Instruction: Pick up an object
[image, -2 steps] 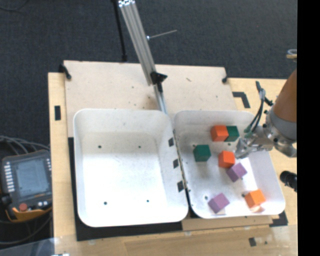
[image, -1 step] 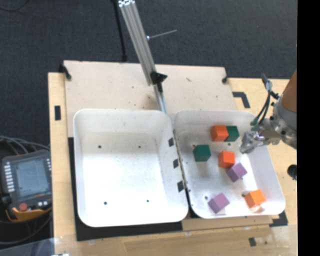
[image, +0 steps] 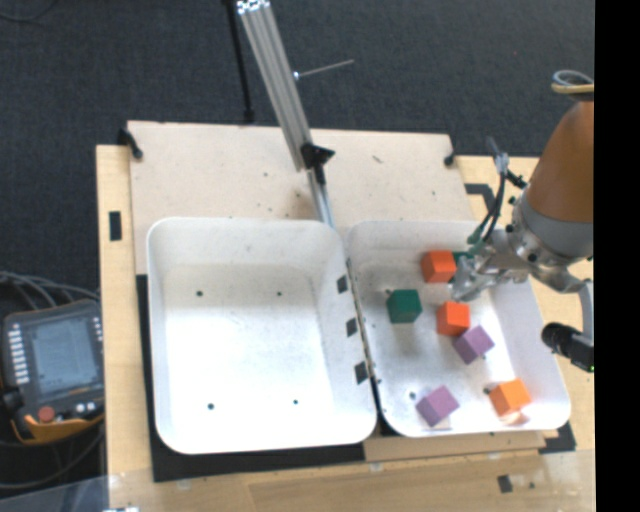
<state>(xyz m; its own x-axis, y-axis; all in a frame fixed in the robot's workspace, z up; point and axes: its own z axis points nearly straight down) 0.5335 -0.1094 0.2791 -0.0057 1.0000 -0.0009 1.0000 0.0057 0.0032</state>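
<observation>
You are looking at six matte, block-shaped cubes lying in the right bin (image: 540, 410): three orange cubes, two purple, and one green cube (image: 404, 305). The gripper (image: 468, 283) is hanging just right of the green cube, between two orange ones; its grip state can't be made out. No readable writing.

Dark carpet floor (image: 120, 60), wooden bench (image: 230, 170), handheld controller (image: 55, 360)

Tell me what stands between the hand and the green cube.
Nothing visible: only bare bin floor lies between the hand and the green cube. Orange cubes sit just off that line, above and below.
</observation>
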